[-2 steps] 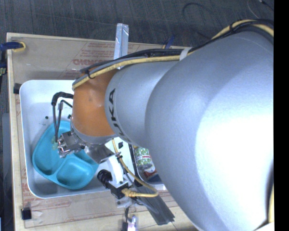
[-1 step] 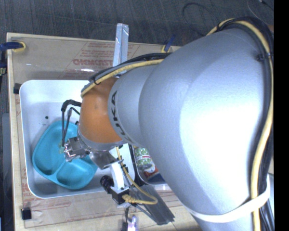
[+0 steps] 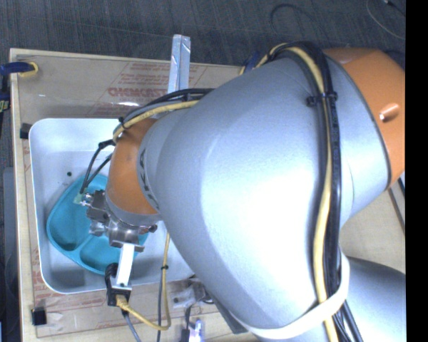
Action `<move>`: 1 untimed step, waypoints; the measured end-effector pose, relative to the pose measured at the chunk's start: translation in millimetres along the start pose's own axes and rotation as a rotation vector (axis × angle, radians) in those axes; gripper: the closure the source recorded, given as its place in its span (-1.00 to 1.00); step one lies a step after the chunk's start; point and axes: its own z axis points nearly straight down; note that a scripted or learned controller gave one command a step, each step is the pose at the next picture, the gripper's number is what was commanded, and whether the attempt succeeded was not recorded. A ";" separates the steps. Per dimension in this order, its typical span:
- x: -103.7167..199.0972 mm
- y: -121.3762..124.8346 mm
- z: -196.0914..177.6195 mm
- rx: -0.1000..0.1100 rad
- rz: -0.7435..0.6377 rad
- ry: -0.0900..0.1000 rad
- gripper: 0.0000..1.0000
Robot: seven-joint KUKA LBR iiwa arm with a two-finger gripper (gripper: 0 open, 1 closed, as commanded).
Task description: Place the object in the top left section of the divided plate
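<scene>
A blue divided plate (image 3: 63, 223) lies in the left white bin (image 3: 46, 144), towards its front left. The arm's wrist, with its orange band, hangs right over the plate's right half and covers it. The gripper (image 3: 101, 206) sits at the plate's right side, mostly hidden under the wrist flange. No object can be made out in the plate's visible sections or at the gripper.
The grey arm body covers the right bin and most of the bench. A vertical metal post (image 3: 180, 63) stands behind the left bin. Black and yellow cables (image 3: 139, 319) trail by the front edge. A blue clamp (image 3: 14, 68) grips the bench's far left corner.
</scene>
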 end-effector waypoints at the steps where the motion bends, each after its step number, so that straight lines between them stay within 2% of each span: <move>1: 0.4 1.1 0.7 -0.003 0.000 0.001 -1.00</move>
